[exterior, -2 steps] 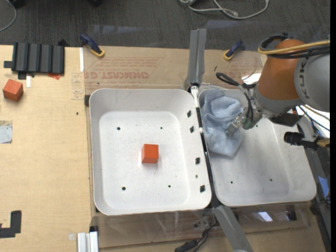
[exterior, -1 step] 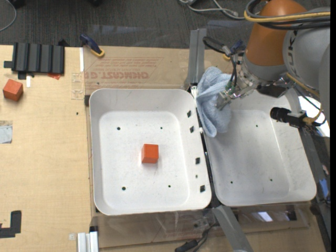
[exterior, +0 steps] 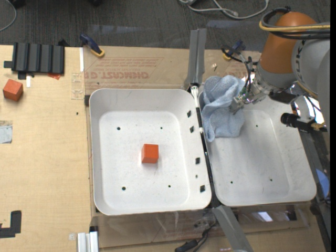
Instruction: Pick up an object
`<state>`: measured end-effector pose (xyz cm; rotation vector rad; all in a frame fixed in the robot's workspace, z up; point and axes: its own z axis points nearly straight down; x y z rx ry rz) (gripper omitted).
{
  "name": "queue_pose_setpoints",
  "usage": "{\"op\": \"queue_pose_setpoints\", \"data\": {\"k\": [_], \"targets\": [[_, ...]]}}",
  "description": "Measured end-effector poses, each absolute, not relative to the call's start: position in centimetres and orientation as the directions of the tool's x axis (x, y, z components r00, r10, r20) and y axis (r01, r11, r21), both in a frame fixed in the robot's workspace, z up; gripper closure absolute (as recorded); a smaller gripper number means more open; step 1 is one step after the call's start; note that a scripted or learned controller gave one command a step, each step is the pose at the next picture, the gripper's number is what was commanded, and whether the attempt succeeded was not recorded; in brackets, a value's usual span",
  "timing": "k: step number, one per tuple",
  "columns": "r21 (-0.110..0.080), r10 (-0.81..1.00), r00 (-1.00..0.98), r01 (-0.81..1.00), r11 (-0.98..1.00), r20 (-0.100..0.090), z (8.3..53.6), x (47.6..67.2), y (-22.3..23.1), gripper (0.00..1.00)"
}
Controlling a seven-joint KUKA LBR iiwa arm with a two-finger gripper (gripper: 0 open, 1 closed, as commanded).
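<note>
Your left bin [exterior: 105,193]: one orange cube [exterior: 150,154] near centre. Right bin [exterior: 294,188]: pale blue cloth [exterior: 223,109] bunched at the far left corner, gripper [exterior: 239,103] at its edge, fingers' state unreadable. Second orange cube [exterior: 12,90] on the counter [exterior: 42,167], far left

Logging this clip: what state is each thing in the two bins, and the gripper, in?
Blue cloth: crumpled, in the right bin's back-left corner, draped against its wall.
Orange cube: resting flat in the left bin, untouched.
Gripper: at the cloth's right edge; grasp unclear.
</note>
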<state>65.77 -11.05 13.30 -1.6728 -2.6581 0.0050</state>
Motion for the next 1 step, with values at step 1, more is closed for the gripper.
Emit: {"op": "queue_pose_setpoints", "data": {"k": [1], "targets": [[-0.001,0.948,-0.317,0.948,0.317,-0.002,19.17,65.89,-3.2,1.0]]}}
